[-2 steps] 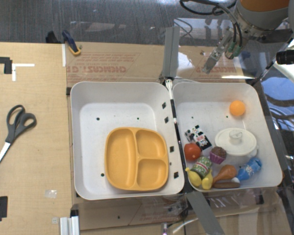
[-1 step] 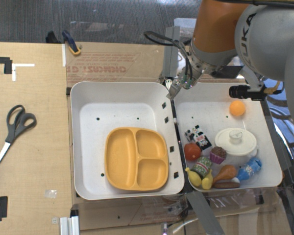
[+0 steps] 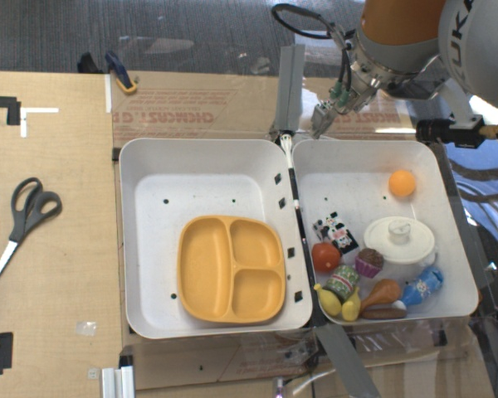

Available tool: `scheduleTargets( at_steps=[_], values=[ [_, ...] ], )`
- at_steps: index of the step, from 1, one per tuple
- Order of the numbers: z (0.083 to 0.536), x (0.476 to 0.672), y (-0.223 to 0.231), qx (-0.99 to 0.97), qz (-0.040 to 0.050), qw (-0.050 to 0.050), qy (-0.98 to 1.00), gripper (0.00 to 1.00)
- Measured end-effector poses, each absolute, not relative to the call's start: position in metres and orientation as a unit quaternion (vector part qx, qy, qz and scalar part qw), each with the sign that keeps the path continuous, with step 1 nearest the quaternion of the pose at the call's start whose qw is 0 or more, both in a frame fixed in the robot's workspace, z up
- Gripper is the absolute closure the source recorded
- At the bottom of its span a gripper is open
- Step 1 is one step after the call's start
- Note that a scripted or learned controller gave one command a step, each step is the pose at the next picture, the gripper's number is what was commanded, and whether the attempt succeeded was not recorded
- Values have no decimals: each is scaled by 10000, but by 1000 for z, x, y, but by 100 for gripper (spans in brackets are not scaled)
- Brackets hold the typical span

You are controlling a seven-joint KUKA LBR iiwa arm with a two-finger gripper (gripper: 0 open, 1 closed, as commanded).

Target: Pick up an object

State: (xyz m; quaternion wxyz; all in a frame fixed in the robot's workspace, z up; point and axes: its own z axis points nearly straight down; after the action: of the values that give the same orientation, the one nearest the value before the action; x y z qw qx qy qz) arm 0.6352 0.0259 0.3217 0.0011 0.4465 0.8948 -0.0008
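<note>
1. The task named no one object, so I took the orange ball [image 3: 402, 183] as my likeliest pick: it lay alone in the right bin [image 3: 448, 191], near that bin's far right corner, with bare white floor all round it.

2. The other things in that bin were crowded toward its near edge: a white lidded pot [image 3: 398, 239], a black-and-white toy cow [image 3: 336, 230], a red tomato [image 3: 325, 256], a purple cupcake [image 3: 368, 262], a speckled egg [image 3: 343, 281], a yellow banana [image 3: 330, 301], a drumstick [image 3: 383, 292] and a blue toy [image 3: 423, 286] at the near right corner. Most of them touched a neighbour, so any of them would have been a harder grasp.

3. The left bin [image 3: 149, 222] held a yellow divided plate [image 3: 231, 269], lying flat toward its near edge; I judged it too broad for my fingers.

4. My pincer [image 3: 325, 121] hung beyond the far edge of the right bin, close to its far left corner, raised above the rim. It carried nothing. Whether it was released or clenched I could not tell; the tips were too small and blurred.

5. The ball therefore lay to the right of my pincer along the far edge, somewhat nearer the camera, and below it.

6. To do the step well, I judged I should travel over the rim first, centre above the ball, descend straight and close evenly, since a round ball would roll away from an off-centre touch.
</note>
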Motion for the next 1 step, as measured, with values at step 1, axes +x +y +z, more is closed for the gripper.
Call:
scheduleTargets(
  at_steps=[1],
  values=[
    [392,656,13,4892,-4,15,8722,100]
  ],
)
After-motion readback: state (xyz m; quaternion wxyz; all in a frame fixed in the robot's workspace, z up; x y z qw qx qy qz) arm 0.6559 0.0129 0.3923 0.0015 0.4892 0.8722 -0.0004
